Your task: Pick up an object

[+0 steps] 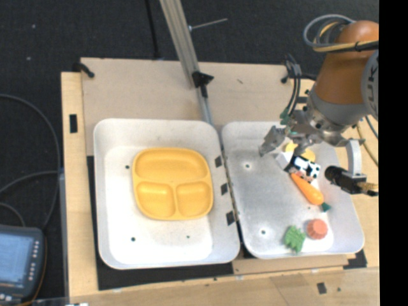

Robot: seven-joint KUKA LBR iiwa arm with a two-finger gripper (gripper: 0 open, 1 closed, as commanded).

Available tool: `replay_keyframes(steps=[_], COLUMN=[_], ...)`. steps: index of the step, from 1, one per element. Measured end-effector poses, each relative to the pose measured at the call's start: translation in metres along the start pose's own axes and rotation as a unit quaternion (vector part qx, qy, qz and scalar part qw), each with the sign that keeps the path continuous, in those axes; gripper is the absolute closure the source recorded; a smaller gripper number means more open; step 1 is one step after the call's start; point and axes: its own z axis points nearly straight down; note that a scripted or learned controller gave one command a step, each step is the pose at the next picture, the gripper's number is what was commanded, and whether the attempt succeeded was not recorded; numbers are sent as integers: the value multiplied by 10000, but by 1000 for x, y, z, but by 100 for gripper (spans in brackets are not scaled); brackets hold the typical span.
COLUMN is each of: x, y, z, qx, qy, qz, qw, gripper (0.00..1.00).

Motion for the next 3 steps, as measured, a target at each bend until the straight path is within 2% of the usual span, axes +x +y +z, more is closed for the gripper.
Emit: replay_keyframes(steps=[1,2,3], x=[0,-7,-1], y=[0,-1,-1], z=[0,62,123], qx=[-1,34,33], qy=[1,-6,-4], qz=[6,17,28], qw=[10000,10000,10000], gripper=[0,0,0])
